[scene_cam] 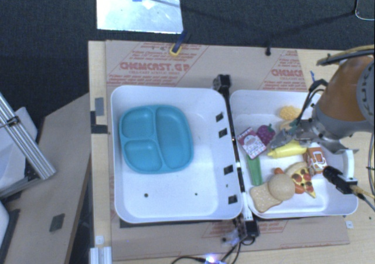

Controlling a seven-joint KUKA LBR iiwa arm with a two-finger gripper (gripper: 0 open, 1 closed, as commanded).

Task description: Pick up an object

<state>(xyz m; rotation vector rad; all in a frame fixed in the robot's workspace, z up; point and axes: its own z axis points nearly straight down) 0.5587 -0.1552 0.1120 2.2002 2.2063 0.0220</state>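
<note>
My pincer [287,137] low in right bin [345,204]; fingers' state: cannot tell. Yellow banana [288,151] just beneath. Crowding it: purple grapes [266,134], pink packet [252,142], pizza slice [303,179]. Left bin [205,198]: blue divided plate [156,138].

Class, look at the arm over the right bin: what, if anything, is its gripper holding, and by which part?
It cannot be told. The gripper sits low among the toy food beside the yellow banana, its tips hidden.

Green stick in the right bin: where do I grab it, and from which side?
Probably the middle of the green stick, from straight above, jaws across its narrow width. It lies flat and lengthwise beside the bin's left wall, with the bread slice touching its lower end.
</note>
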